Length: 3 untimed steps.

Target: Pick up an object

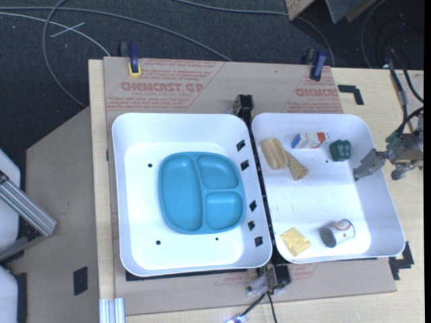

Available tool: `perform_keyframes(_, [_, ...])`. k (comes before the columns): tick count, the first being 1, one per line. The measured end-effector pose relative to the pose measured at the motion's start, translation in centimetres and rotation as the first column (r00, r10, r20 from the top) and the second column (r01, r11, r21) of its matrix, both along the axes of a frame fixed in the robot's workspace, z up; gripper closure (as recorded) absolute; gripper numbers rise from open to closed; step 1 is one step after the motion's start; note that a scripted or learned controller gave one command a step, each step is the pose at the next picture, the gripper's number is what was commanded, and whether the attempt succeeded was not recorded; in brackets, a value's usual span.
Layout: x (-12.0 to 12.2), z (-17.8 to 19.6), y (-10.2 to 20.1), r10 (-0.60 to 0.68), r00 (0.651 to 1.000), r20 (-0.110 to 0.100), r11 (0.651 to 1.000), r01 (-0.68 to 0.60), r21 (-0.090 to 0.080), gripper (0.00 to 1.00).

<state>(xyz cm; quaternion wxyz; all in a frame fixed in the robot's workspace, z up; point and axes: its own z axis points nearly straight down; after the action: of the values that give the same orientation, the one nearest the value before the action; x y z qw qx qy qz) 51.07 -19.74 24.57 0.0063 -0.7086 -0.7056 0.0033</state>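
While the gripper (382, 164) hovers, the green object (340, 150) lies beside.

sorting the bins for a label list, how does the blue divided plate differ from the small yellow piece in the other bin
The blue divided plate is far larger than the small yellow piece. The plate lies mid-floor in the left bin; the yellow piece sits near the front edge of the right bin. The plate has three compartments; the yellow piece is a plain, wedge-like chunk. Both rest flat and untouched.

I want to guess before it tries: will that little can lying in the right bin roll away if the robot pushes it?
Probably. The can lies on its side on the bin's smooth white floor, so a nudge across its round body would likely roll it. It looks small, so it is probably light.
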Motion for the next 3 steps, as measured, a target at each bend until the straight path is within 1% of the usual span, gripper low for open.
perform_keyframes(1, [0.3, 0.7, 0.1, 0.005, 1.000, 0.013, 1.000, -0.005, -0.003, 0.00])
perform_keyframes(2, [0.9, -3.8, 0.4, 0.005, 1.000, 0.009, 1.000, -0.005, -0.001, 0.00])
perform_keyframes(3, [0.9, -9.4, -0.5, 0.003, 1.000, 0.007, 1.000, -0.003, -0.001, 0.00])
